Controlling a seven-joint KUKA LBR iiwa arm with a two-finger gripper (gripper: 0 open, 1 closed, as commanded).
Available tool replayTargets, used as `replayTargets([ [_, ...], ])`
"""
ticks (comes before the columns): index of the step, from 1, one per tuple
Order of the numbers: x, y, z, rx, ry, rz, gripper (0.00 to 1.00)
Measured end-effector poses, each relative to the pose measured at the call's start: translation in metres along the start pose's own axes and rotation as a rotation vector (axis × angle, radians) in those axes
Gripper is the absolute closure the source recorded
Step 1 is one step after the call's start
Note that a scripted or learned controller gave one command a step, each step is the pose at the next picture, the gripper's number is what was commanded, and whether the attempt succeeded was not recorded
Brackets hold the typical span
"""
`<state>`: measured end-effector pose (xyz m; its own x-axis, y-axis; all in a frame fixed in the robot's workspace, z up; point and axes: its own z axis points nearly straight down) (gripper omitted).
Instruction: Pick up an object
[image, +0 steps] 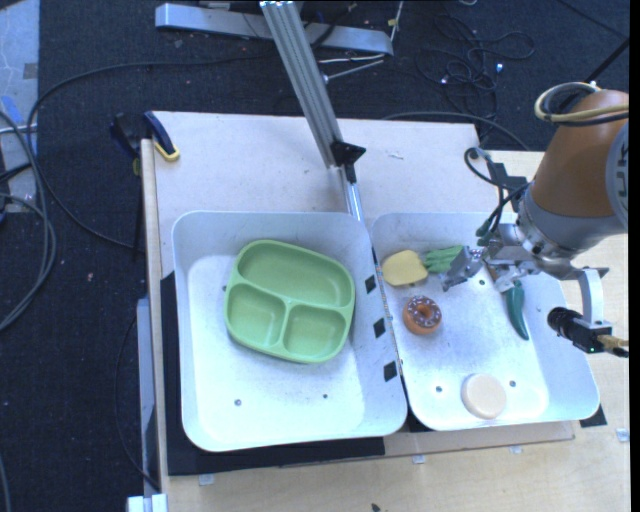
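The grey two-finger gripper (468, 268) hangs over the right white bin (560, 400); the leafy green plastic vegetable (441, 259) lies just left of it (long axis left-right). Whether it grasps anything cannot be told.

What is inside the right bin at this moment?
The right bin holds a yellow piece, a green leafy piece, a doughnut, a green pepper and a pale disc. The hand covers part of the leafy piece.
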<state>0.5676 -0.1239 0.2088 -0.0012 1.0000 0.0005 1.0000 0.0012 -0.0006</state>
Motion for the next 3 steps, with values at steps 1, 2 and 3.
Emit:
replayTargets([
  [1,0.009,-0.003,0.059,0.004,0.0,0.001,0.0],
  [2,0.011,0.0,0.107,-0.006,0.003,0.002,0.0],
  [3,0.011,0.003,0.092,-0.016,0.0,0.001,1.0],
])
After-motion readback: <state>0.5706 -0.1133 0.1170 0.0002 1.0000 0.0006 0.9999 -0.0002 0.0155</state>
